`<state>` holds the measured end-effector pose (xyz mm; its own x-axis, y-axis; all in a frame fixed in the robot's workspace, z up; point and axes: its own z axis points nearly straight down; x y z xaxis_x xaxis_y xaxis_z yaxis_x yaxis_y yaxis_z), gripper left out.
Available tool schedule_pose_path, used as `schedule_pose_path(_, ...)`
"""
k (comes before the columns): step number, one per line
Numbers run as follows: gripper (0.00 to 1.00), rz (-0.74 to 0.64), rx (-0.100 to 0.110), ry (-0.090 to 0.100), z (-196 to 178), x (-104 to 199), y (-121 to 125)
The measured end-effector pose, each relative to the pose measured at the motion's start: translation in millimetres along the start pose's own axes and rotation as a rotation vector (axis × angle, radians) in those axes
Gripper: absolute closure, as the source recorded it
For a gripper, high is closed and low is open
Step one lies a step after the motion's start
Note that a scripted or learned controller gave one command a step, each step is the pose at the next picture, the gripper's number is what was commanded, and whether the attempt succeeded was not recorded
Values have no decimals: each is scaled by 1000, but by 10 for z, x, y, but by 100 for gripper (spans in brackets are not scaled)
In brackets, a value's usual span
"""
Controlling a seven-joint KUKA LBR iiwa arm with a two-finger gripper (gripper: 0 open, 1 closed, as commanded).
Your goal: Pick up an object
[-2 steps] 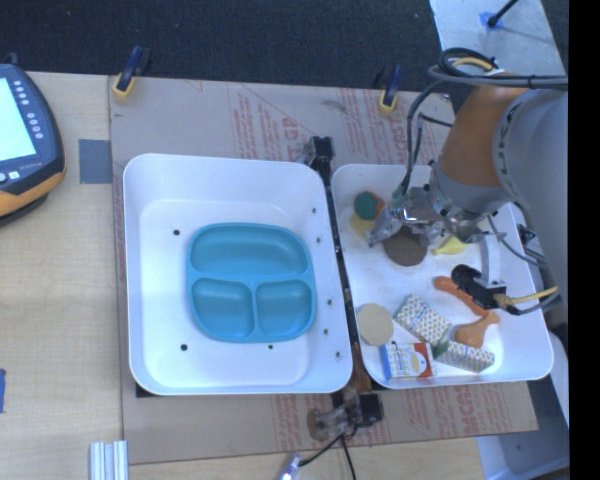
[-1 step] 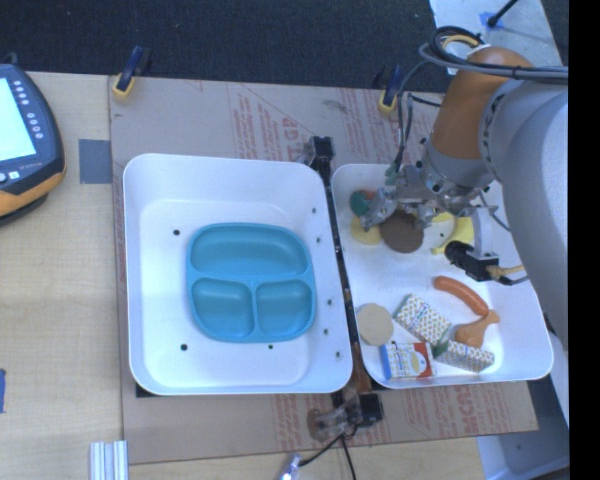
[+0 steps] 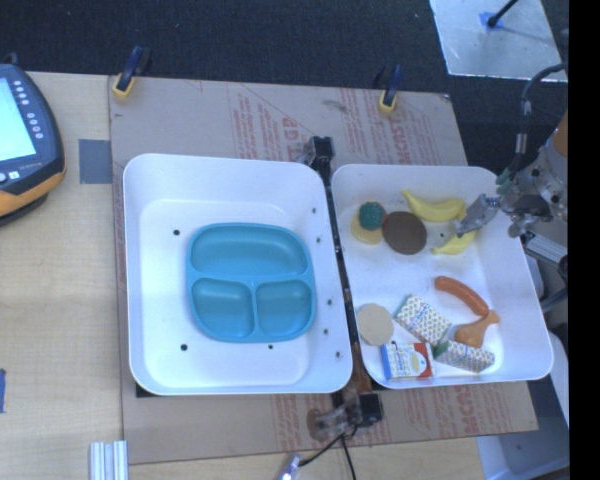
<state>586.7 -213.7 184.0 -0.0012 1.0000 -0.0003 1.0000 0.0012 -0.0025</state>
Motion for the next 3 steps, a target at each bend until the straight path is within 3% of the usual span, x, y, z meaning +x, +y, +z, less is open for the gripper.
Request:
schedule_pose_path(1, 0, -4, 3, 1, 937, 48, -424)
schedule_pose_path(2, 100, -6, 5, 1, 840, 36, -425)
schedule_pose_path(3, 100, -6, 4, 1, 935, 645, -400)
